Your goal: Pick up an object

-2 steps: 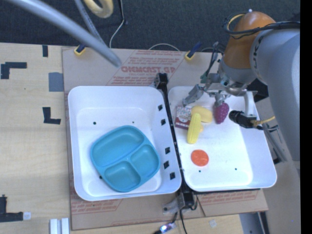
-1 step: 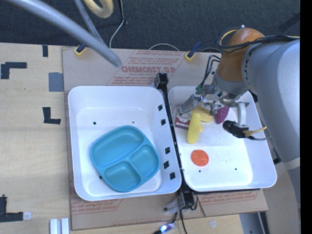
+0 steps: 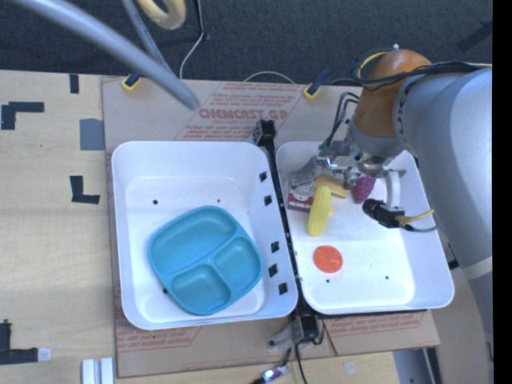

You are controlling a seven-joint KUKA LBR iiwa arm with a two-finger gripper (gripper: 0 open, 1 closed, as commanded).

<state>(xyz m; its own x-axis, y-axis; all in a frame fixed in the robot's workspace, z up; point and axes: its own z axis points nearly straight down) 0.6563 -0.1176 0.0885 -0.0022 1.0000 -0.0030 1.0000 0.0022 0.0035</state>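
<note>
While my gripper [image 3: 340,170] hung low over the right bin [image 3: 416,290], toward its twelve o'clock edge, I could not tell how it was set. A yellow corn cob [image 3: 319,210] lay just below it at six o'clock, beside a purple piece [image 3: 364,187], with an orange disc [image 3: 327,258] farther down. I judged the cob light, stiff, slick plastic, best pinched across its middle.

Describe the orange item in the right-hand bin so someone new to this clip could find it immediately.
Start at the right white bin, the one the grey arm reaches into. In its open lower half, below the yellow corn-like toy, lies a small orange disc. It is flat, round and lies alone, apart from the cluster under the gripper.
</note>
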